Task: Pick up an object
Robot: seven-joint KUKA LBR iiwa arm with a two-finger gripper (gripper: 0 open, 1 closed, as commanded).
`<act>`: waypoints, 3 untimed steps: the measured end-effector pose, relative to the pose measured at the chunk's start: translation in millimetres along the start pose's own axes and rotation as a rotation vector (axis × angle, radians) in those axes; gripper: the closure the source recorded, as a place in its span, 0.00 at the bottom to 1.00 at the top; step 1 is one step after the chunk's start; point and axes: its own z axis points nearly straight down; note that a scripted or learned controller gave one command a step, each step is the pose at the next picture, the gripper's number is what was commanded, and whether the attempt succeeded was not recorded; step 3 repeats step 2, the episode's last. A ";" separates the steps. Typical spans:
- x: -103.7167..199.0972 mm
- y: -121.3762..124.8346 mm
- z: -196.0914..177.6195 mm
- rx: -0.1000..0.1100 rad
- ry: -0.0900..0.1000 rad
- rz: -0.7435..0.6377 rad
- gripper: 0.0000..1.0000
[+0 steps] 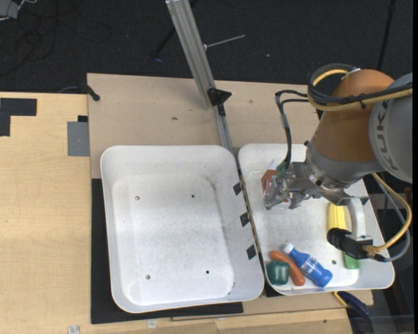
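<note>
White right bin [376,280], near edge: blue bottle [308,265], orange piece [290,266], dark green block [279,273], small green item [352,260]; yellow object [338,216] mid-right. Farther in, the gripper [280,190] hangs low over the bin floor, a reddish-brown object [268,180] at its tips; finger state cannot be told. Left bin [118,165] adjoins.

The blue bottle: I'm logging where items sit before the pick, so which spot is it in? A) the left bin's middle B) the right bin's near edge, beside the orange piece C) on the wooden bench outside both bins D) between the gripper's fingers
B: the blue bottle lies near the front rim of the right bin, next to the orange piece, apart from the gripper higher up in the view.
</note>
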 end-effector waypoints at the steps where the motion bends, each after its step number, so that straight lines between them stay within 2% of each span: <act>1: 53.2 -12.4 8.3 0.003 0.000 0.000 1.00; 2: 106.3 -17.2 -9.3 0.000 -0.001 -0.001 1.00; 3: 106.3 -17.2 -9.3 0.000 -0.001 -0.001 1.00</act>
